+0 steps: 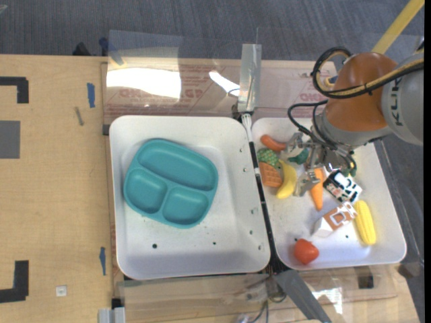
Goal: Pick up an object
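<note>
So the gripper (311,170) was down in the right bin (390,247), right in the toy food pile, near the banana (288,182) and the carrot (317,194). Honestly couldn't tell how wide the claw was or whether it had grabbed anything. Corn cob (365,222) and tomato (306,251) sat nearer the front. The teal divided plate (171,183) was alone in the left bin (135,254).

— What does the arm (397,106) look like?

— Grey casing, rounded, with a broad glossy orange band (360,89) above the wrist. A dark letter is printed on the grey shell at the right edge.

— Any cables?

— Black ones, looping over the orange band and down beside it — then a cluster of metal parts at the pincer (311,163).
</note>
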You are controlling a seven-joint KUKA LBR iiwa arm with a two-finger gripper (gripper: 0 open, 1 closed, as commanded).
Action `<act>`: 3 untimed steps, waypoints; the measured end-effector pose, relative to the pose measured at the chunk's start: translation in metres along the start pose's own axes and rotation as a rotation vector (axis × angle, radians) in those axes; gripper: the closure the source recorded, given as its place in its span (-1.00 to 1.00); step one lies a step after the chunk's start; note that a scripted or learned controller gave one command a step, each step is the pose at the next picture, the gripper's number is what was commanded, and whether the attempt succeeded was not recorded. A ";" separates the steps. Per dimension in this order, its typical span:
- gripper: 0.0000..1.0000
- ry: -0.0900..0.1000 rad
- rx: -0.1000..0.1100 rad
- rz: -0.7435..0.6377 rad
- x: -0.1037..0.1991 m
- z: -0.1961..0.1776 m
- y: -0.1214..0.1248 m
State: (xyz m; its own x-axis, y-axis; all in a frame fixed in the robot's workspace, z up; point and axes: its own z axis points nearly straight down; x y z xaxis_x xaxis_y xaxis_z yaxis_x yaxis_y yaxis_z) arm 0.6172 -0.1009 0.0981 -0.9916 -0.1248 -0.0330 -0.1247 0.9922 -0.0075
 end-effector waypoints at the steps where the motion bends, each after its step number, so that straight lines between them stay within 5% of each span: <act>1: -1.00 0.001 -0.001 0.080 0.048 -0.001 0.003; 2: 1.00 -0.017 0.004 0.078 0.042 -0.016 0.002; 3: 1.00 -0.004 -0.002 -0.270 0.051 -0.004 -0.008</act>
State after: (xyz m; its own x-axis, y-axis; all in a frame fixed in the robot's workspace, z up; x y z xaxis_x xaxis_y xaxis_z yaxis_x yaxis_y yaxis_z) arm 0.5673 -0.1152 0.1008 -0.9221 -0.3854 -0.0342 -0.3851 0.9227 -0.0142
